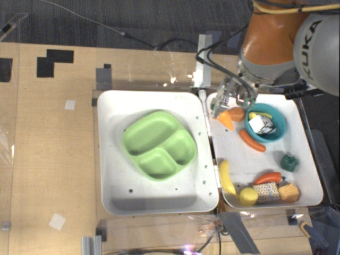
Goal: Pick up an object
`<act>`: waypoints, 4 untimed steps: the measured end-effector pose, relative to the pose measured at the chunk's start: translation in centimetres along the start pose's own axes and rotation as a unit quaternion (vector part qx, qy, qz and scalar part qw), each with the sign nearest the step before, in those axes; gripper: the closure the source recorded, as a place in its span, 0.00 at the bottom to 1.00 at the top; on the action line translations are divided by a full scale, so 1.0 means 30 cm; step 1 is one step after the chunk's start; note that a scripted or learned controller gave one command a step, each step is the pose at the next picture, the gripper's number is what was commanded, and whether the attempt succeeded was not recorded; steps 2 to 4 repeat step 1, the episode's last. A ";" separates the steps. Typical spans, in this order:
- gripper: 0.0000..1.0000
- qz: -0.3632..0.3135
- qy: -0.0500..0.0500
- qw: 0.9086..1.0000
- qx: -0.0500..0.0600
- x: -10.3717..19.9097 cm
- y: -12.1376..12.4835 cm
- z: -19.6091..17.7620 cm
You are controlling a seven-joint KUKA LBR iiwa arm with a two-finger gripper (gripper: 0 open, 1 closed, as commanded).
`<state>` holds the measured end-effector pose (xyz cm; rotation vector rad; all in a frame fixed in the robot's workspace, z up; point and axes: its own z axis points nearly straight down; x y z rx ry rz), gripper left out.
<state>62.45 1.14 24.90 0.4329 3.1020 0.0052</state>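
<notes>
2 bins sit side by side. The left bin [111, 195] holds a divided plate [159, 144]. In the right bin [311, 179], a bowl [267, 124] lies at the back, a banana [227, 177] along the left wall, and a lemon [248, 196] at the front.

My arm [297, 31] runs off the top and right edges. My wrist covers the far left corner of the right bin [305, 142]. My gripper [229, 101] is too blurred and small to read its fingers. It overlaps the orange piece [229, 117], hiding that piece's far edge.
</notes>
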 end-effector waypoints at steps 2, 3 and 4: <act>1.00 0.259 0.001 0.966 0.002 0.259 -0.128 0.033; 1.00 0.259 0.001 0.966 0.002 0.259 -0.128 0.033; 1.00 0.259 0.001 0.966 0.002 0.259 -0.128 0.033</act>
